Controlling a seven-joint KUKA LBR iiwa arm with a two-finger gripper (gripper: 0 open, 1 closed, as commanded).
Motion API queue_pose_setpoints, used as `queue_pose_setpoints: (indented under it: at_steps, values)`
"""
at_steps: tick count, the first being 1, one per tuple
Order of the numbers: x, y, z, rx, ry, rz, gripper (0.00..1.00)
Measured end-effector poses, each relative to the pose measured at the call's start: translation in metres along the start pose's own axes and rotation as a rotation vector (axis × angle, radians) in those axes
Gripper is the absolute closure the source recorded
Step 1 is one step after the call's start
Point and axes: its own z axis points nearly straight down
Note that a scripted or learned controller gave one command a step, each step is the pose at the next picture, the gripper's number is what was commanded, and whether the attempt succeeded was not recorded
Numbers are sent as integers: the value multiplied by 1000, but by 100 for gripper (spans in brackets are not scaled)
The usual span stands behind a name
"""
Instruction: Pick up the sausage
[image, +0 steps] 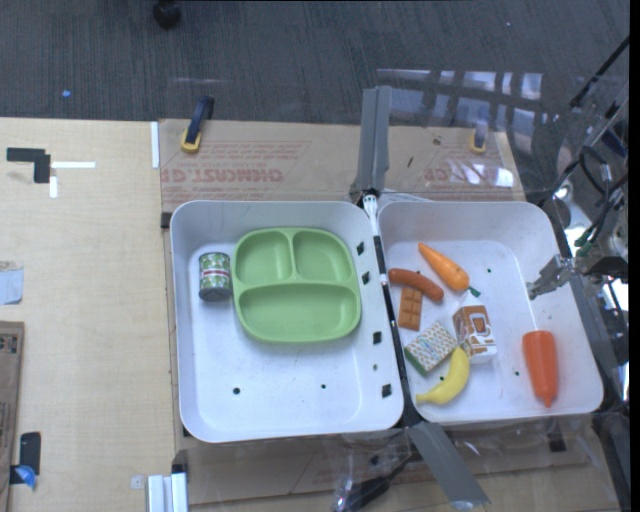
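Dark carpet lies behind a pale wooden surface with a sheet of brown cardboard under my two white bins. My end effector sits at the far right edge of the right bin, well away from the sausage, and I cannot tell how it is set.

The sausage lies near that bin's left wall, reddish-brown. It is crowded. The small carrot sits just to its right and an orange block just beside it on the near side. I could clip either one coming down, or close on the carrot by mistake. The rounded sausage may also roll out of a grip.

The cardboard carries red mirrored lettering, too blurred to read. The can, in the left bin, the small box and the carton have printed labels I cannot make out.
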Motion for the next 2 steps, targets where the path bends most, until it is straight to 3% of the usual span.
queue_pose_setpoints:
  at_steps: [1, 2]
  values:
    - [-2, -7, 73, -35, -8, 68, 0]
    - [0, 4, 78, -53, -14, 51, 0]
